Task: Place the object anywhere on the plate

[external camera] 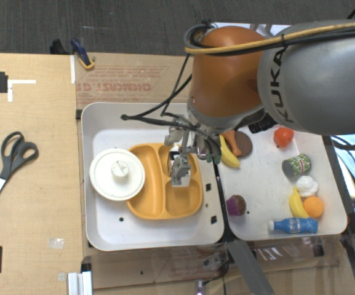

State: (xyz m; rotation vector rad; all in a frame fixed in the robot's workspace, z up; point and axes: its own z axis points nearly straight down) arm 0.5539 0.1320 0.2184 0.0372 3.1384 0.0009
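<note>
Hovering over the right compartment of the yellow plate (145, 211), the gripper (179, 172) points straight down, its metal fingers close to the plate's surface; whether they are clenched, released or grasping anything cannot be told, since the wrist and cables crowd that spot. No object can be made out between them, so which item is the task's thing is uncertain. The likely candidates lie in the right bin (260, 226): a banana (229, 153) and a brown round piece (243, 142) just beside the wrist, a purple piece (235, 204) near the divider, a red piece (283, 136), a green can (297, 165), a white lump (306, 184), an orange (313, 206) and a blue bottle (294, 225). The plate sits in the left bin (103, 238), touching a white lid (117, 173) on its left. Scissors (10, 158) lie on the bench (29, 226), well apart.
</note>
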